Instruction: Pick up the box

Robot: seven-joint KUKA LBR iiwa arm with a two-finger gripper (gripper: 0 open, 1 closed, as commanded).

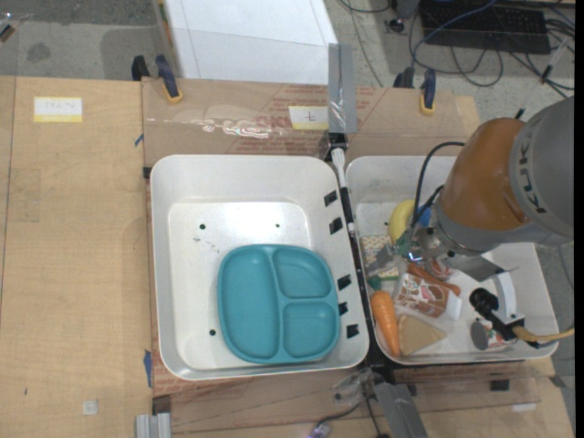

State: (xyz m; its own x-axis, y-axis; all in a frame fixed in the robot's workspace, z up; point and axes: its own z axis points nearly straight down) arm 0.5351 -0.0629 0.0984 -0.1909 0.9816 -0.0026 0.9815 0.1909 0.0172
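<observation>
Small white-and-red printed cardboard box (423,294) lies flat and slightly skewed near the middle of the right shallow white bin (372,199). Orange carrot (385,322) just left of it. Tan wedge-shaped slice (422,336) touches its near edge. Crumpled grey-and-white packet (378,255) by the dividing wall, yellow banana (401,219) farther back. Gripper (422,252) sits low, just behind the box, under the grey-and-orange arm (497,190); open or closed, cannot tell, the arm hides it. Box's far end is partly covered. Left white bin (173,245) holds a teal divided plastic plate (276,304).
</observation>
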